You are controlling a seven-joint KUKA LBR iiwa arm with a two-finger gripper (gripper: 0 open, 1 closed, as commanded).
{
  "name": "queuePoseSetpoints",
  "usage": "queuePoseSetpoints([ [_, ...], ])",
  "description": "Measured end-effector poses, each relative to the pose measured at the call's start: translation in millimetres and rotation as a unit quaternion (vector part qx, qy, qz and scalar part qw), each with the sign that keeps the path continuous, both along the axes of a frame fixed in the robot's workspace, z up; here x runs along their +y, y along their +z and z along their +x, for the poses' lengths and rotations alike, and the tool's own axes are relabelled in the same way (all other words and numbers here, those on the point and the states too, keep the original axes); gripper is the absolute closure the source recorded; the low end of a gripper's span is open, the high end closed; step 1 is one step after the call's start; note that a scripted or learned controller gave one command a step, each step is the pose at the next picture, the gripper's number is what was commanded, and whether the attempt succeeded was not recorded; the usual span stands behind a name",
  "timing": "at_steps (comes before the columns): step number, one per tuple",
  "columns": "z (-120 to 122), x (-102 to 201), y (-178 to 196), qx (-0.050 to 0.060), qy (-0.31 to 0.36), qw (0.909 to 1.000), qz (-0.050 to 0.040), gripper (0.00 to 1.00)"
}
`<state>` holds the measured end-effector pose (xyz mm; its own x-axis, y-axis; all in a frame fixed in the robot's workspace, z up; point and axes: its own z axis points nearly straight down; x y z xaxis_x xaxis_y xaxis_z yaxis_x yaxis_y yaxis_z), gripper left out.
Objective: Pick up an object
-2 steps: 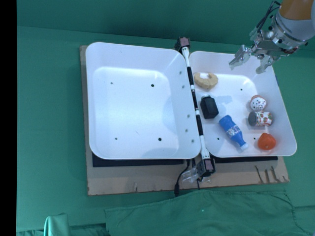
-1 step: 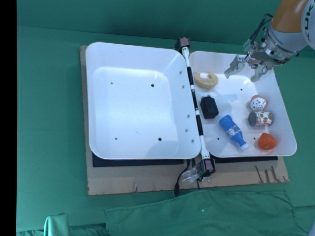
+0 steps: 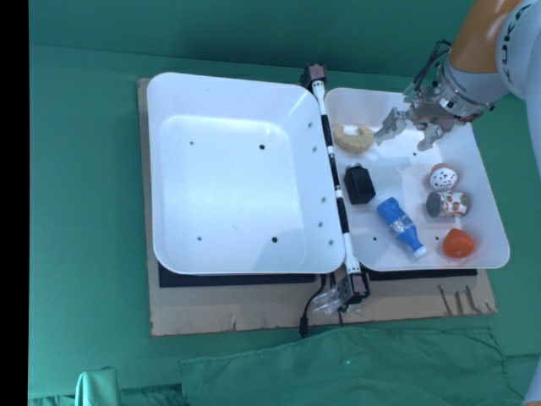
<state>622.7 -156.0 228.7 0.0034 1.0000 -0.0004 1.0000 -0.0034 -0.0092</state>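
Camera view: gripper [image 3: 412, 128] poised above right bin [image 3: 494, 227], fingers spread wide, gripping nothing — pastry [image 3: 352, 138] just beside, toward the divider. Best to centre over the pastry (soft, probably), drop straight, close gently — avoid nudging black block [image 3: 358, 183].

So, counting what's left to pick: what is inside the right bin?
The right bin holds a bagel, black bottle, blue bottle, spotted ball, can and orange object. The gripper covers some floor.

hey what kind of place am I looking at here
Probably a robot grasping test bench: two white bins on green cloth, a gripper above small items like a blue bottle.
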Motion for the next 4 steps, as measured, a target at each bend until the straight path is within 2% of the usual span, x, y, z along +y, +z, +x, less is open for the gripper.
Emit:
queuePoseSetpoints([
  [1,2.3,-1.8,-31.8,-0.010,0.000,0.9999,-0.0021,0.00],
  [2,2.5,-3.2,-22.2,-0.011,-0.002,0.9999,-0.0032,1.00],
  [4,6.7,-9.2,70.4,-0.010,0.000,1.0000,-0.0019,1.00],
])
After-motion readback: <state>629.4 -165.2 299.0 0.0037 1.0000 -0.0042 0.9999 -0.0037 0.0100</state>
